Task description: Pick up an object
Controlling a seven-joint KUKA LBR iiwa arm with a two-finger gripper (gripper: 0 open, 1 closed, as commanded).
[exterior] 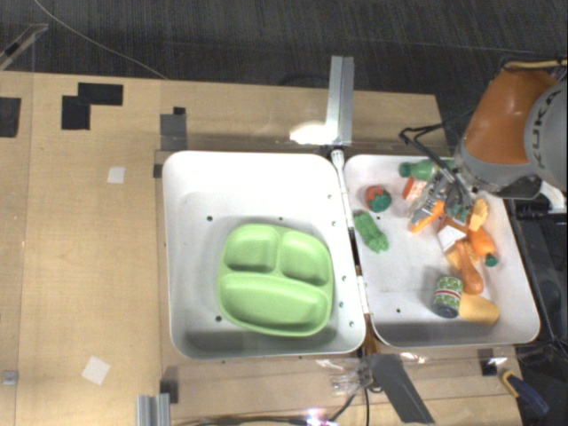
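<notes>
Your arm [524, 122] enters at frame's upper right | orange band facing the camera | gripper [441, 201] lowered at right-centre, tilted down-left | finger state unreadable

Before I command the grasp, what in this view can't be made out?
- Gripper fingers: blurred among the toys, open or shut unclear, camera view.
- Toys under the wrist: hidden by the arm.
- Orange pieces in the right bin: piled and too small to separate.
- Can label: too small to read.

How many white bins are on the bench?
2. The left bin holds a green divided plate; the right bin holds small toy items, with the claw over its far part.
</notes>
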